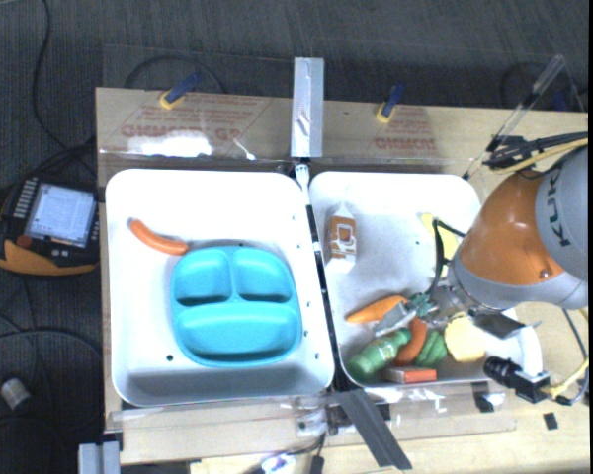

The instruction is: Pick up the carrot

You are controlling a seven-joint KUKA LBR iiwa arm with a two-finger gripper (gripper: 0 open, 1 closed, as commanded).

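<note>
Plainly the arm [519, 240] was at the approach step, reaching in from the right with its orange band over the right bin [376, 191] and the tool [422, 311] lowered into the clutter near that bin's front. The carrot [375, 310] lay just left of the tool, slanted, its thick end toward the divider between the bins and its tip pointing at the tool, close enough that I could not say whether they touched. Whether the tool was released or clenched I could not tell; the wrist hid too much, and I saw nothing held in it. To my eye the grasp had not been made, and the next move would call for shifting a little left and closing across the carrot's body without dragging in its neighbours. Counting: two white bins on the surface; in the right one, one carrot, one small brown carton [341, 238] standing apart toward the back, one green bottle-like piece [379, 353], another orange piece [416, 342] beside it, one pale yellow lump [465, 341] and a small red bit [413, 374]. In the left bin [138, 363] sat one blue divided tray [237, 304] and one orange sausage-shaped piece [156, 238] behind it.
</note>
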